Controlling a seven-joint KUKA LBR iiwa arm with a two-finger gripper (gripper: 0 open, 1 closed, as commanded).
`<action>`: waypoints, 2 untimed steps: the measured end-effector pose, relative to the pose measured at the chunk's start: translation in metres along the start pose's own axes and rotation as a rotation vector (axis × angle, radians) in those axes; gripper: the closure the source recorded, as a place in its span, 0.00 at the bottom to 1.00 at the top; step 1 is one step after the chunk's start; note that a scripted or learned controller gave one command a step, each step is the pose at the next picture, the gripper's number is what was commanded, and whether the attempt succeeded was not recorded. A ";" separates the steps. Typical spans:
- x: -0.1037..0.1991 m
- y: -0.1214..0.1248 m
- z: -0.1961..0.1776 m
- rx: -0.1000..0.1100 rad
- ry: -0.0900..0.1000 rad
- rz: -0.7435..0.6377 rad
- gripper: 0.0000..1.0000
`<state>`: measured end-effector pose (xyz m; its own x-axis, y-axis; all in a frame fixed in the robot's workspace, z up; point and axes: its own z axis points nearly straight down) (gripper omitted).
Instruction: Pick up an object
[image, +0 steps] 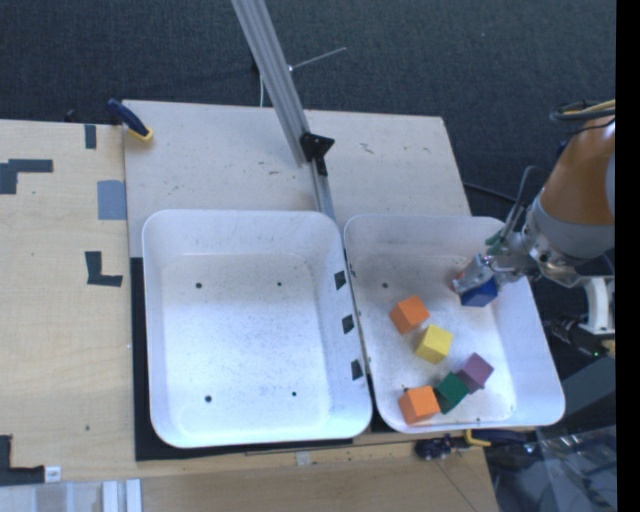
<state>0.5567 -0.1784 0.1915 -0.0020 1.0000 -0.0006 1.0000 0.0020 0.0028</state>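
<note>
Five small cubes are seen in the right bin (520, 340) — two orange (409, 314) (419, 403), one yellow (434, 343), one purple (476, 370), one green (453, 390). A blue block (479, 291) is gripped in the claw (478, 280) near the bin's right side.

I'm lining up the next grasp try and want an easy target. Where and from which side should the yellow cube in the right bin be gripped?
Come straight down on the yellow cube and close on two opposite flat side faces. It sits turned relative to the right bin, so the fingers would probably need rotating to match. The orange cube lies close at its upper left; the faces away from it look freer.
</note>
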 end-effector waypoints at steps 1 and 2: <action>0.005 -0.006 -0.058 -0.001 -0.001 0.000 1.00; 0.052 -0.002 -0.047 0.005 0.002 -0.003 1.00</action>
<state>0.5543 -0.1264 0.2382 -0.0054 1.0000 0.0011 1.0000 0.0054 -0.0026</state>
